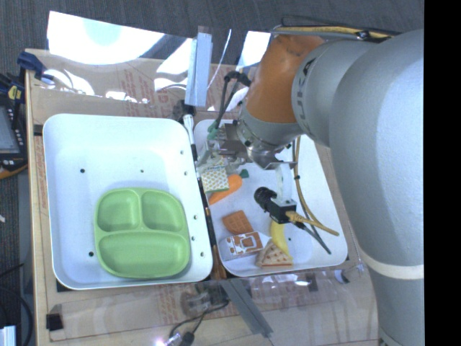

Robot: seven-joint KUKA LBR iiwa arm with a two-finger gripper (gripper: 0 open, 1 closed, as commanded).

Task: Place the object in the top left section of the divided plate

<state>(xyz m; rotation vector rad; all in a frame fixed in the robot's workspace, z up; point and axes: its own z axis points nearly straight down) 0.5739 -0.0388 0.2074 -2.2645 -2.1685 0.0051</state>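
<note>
At ten o'clock in the right bin, I see the gripper above a checkered piece. I cannot tell its grip state. At nine o'clock, the green divided plate sits in the left bin.

left bin: open around divided plate | right bin: toy-crowded

Green divided plate in the left bin; arm over the right bin, toy foods at 6 o'clock.

Faint reddish print on the bench and a small card is too blurred to read
</note>
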